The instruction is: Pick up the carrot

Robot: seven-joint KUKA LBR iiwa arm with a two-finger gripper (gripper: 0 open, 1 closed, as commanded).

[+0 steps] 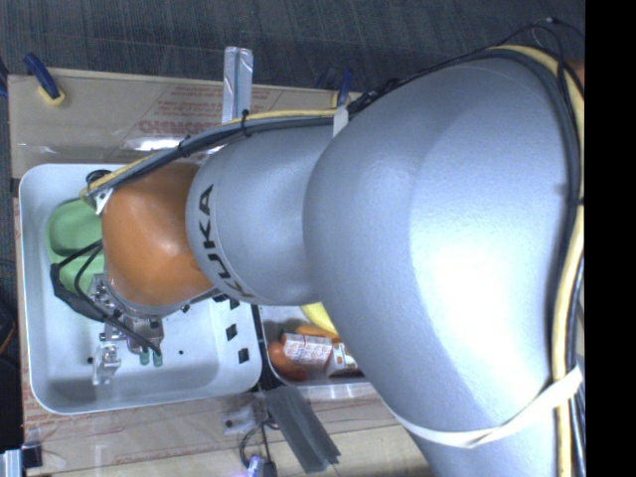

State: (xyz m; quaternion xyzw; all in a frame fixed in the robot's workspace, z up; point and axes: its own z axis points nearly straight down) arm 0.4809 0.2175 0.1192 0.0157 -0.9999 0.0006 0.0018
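Two white bins on counter (129,107): left bin (40,366), right bin (328,391). One arm (397,227) over both. One gripper (124,351) inside left bin; jaws' opening indeterminate. One green object (72,225) in left bin. Carrot unidentifiable.

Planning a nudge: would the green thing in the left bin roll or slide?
The green thing looks rounded, so it probably rolls rather than slides. It sits near the wall of the left bin, which would likely stop it soon. Weight unclear.
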